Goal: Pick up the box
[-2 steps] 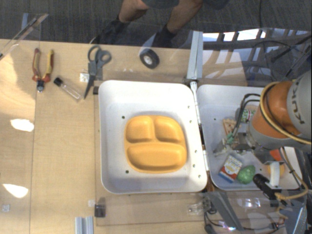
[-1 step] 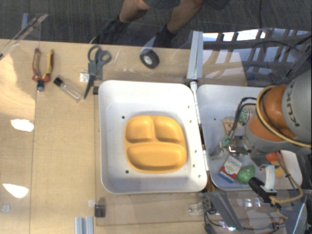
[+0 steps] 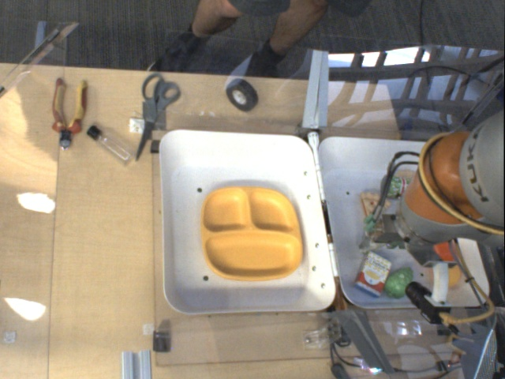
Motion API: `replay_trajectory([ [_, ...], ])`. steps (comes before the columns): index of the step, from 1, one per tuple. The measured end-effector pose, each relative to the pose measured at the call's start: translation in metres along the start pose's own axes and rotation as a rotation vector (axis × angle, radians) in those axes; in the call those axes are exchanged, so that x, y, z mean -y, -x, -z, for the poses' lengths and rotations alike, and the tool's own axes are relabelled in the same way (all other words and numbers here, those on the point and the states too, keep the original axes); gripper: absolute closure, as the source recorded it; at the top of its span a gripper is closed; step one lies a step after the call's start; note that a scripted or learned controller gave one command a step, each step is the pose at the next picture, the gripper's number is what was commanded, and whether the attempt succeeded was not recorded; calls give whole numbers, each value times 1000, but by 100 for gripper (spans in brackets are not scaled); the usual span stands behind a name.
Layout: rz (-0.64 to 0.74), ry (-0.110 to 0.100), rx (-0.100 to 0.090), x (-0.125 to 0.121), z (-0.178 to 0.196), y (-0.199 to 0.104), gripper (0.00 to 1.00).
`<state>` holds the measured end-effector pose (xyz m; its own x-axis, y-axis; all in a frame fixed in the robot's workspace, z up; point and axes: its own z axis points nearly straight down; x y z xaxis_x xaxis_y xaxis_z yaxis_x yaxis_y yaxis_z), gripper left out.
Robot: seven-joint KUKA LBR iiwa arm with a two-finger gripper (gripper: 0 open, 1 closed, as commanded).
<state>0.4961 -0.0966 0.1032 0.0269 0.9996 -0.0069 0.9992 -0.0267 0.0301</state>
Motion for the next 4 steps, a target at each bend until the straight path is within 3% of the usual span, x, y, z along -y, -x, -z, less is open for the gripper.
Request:
replay_trajectory([
  [1, 0, 0, 0, 0, 0, 0, 0],
  [2, 39, -12, -2, 5, -12, -8, 0],
  [3, 40, 0, 1, 0, 0, -8, 100],
  [4, 40, 0, 1, 0, 0, -8, 0],
])
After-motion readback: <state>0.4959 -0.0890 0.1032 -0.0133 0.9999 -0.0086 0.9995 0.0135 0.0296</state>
